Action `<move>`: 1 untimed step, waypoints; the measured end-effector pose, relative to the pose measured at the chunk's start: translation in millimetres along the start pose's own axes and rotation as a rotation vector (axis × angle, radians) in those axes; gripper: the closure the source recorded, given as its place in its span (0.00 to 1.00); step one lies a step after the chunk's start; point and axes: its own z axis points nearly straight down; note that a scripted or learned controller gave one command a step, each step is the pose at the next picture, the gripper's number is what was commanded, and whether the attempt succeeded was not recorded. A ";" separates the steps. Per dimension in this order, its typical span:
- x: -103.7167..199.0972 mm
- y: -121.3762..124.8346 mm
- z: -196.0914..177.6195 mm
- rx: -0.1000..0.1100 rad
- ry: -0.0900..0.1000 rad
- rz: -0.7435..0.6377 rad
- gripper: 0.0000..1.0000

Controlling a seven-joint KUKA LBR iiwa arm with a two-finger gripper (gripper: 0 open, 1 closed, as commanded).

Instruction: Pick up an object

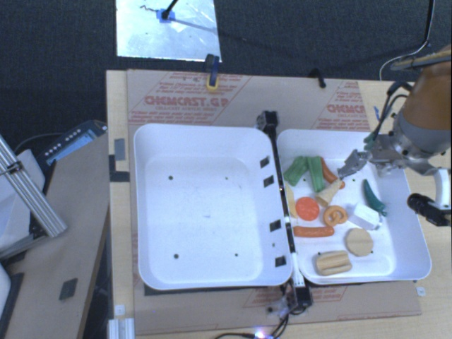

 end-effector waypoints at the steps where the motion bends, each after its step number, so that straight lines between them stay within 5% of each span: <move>1: 61.3 15.4 112.4 0.005 0.003 -0.007 0.00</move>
